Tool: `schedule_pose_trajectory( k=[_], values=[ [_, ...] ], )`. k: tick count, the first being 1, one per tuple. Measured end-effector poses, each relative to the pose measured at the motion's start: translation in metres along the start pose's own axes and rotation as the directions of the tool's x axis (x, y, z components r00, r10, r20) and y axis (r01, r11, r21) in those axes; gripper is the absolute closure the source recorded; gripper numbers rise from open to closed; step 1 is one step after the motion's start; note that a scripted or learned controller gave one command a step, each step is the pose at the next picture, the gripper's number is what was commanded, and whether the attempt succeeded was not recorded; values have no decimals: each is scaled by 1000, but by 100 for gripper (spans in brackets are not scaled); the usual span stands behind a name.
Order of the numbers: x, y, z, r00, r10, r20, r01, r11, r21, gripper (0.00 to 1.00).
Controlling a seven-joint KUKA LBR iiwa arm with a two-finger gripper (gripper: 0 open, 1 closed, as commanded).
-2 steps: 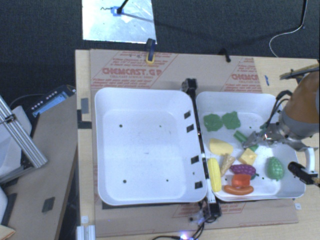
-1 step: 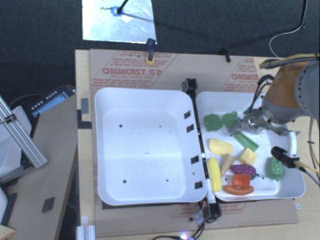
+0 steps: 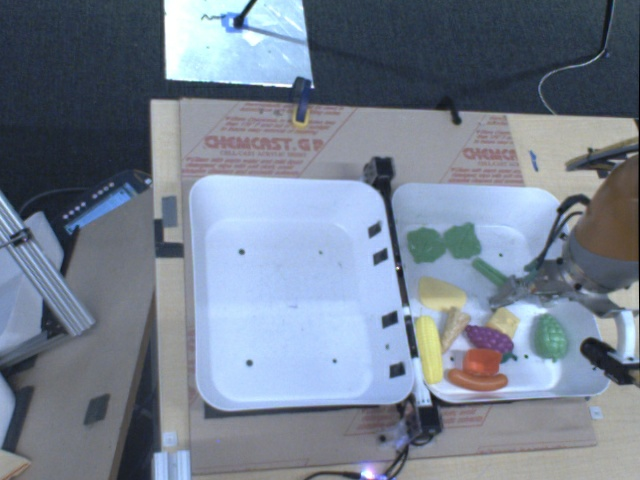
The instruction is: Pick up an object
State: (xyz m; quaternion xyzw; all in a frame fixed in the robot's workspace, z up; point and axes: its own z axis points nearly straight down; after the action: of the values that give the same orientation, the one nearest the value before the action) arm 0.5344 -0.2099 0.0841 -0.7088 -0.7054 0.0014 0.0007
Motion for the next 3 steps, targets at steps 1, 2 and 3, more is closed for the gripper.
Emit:
schedule_pose_trajectory(
  k=[1,2,3],
  values=[
    [61,47,-1,1000,-14,-1,14,1000,-7,0],
    [85,106,-2,1000,-13,-1,13,1000,-11,0],
    [97,136,-231,1000,-12,2,12,1000,-24,0]
  ],
)
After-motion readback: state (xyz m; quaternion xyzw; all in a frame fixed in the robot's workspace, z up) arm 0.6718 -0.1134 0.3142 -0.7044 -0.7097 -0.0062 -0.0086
